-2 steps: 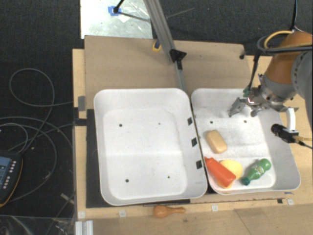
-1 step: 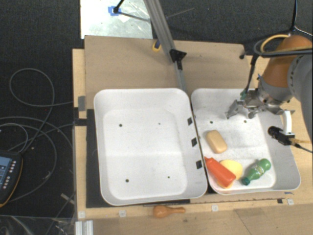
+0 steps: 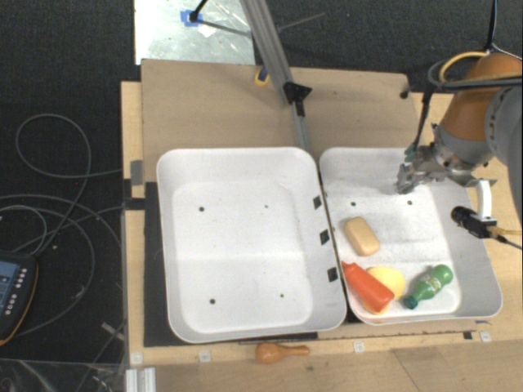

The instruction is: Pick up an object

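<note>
One claw [image 3: 406, 182] at the end of the grey arm, low over the far part of the right bin [image 3: 482, 300], above bare white floor and touching none of the objects. Spread or pressed together: cannot tell from this slant. Nothing visibly held.

Nearest candidate: tan block [image 3: 360, 236], lying toward the camera and to the view's left of the claw, close beside the wall shared with the other bin. Long axis slanted, from far-left to near-right in the view. Clear floor between claw and block, so probably the simplest target; a grasp across its short side likely to call for a turn of the wrist. Only one arm on hand, reaching in from the right.

Further out, along the near wall of the same bin, three more things in a row: orange-red tapered piece [image 3: 368, 288], touching or nearly touching a yellow round piece [image 3: 389, 279], then a green bottle [image 3: 427, 285] lying on its side, cap toward the near-left. Crowding there a likely cause of a slipped grasp.

Left bin [image 3: 176, 178]: white floor, a few dark dots. Outside both bins, on the bench's near edge, a small orange-brown object [image 3: 282, 351].
</note>
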You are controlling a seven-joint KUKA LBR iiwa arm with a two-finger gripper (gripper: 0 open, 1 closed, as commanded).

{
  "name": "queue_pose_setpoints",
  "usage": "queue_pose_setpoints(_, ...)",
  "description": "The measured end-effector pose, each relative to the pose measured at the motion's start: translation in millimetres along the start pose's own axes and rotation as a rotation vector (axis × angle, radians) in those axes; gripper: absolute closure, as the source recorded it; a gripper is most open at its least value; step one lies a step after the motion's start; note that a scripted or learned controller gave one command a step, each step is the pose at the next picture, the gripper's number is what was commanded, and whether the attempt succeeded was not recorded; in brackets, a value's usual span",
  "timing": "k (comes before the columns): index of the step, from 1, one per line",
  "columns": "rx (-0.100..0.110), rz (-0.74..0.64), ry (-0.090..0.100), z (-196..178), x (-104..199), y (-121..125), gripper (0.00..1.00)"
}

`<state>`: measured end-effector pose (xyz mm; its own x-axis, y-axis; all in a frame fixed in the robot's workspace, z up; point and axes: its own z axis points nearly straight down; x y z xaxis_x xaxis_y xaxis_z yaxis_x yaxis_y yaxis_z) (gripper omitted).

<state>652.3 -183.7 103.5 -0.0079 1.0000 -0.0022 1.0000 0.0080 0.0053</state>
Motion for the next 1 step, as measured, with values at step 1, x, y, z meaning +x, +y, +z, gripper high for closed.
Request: queue_pose_setpoints(1, -0.004, 0.002, -0.001, -65.6, -1.4, 6.0, 1.00)
